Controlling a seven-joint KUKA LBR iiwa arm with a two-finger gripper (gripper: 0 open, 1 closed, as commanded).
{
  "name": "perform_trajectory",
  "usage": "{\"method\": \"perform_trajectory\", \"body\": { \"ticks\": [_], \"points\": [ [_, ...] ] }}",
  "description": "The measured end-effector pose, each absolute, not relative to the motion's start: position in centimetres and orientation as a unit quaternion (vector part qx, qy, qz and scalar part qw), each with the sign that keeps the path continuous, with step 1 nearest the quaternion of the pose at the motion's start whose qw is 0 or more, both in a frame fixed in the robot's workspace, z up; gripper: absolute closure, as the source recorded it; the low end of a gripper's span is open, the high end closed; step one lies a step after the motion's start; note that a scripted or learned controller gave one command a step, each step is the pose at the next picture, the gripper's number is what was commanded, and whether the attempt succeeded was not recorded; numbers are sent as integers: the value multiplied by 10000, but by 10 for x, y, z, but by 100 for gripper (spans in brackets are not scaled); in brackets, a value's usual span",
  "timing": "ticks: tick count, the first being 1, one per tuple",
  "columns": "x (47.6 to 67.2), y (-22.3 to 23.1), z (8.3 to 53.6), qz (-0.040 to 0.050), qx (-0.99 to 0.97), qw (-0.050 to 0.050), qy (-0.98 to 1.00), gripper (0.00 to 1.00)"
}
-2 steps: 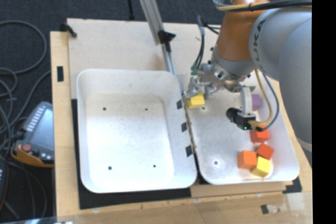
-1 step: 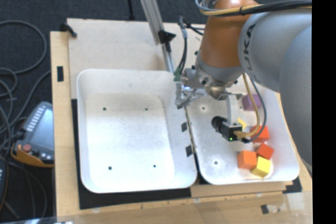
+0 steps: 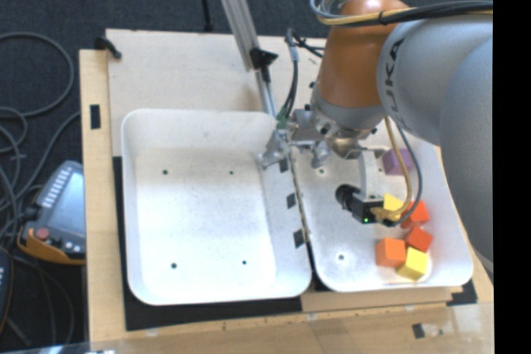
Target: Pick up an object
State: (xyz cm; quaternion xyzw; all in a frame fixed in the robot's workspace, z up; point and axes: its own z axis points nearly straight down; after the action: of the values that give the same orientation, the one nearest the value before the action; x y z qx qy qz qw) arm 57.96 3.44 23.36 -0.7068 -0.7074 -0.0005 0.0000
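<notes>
Grey with an orange band, the robot arm (image 3: 398, 70) reaches in from the right edge of the pale wooden counter (image 3: 166, 70). Its pincer (image 3: 303, 143) hangs where the left white plastic bin (image 3: 137, 178) and the right white plastic bin (image 3: 452, 273) meet. I cannot tell whether the pincer is open or closed, or grips anything. Small orange cubes (image 3: 392, 251) and small yellow cubes (image 3: 415, 264) cluster in the right bin near the counter's front right corner, well apart from the pincer. A pale purple block (image 3: 388, 162) lies behind them.

Arm (image 3: 431, 70) reaches from right, hand (image 3: 297, 147) pointing down
</notes>
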Motion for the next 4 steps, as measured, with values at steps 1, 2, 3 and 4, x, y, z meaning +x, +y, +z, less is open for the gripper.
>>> {"method": "perform_trajectory", "body": {
  "ticks": [1,2,3,4],
  "points": [
    [580,34,234,-8,-7073,-1,-7069,0],
    [592,-54,195,29,-7097,-5,-7045,0],
    [561,-166,146,29,-7099,-1,-7042,0],
    [539,-138,135,-21,-7081,-70,-7061,0]
  ]
}}
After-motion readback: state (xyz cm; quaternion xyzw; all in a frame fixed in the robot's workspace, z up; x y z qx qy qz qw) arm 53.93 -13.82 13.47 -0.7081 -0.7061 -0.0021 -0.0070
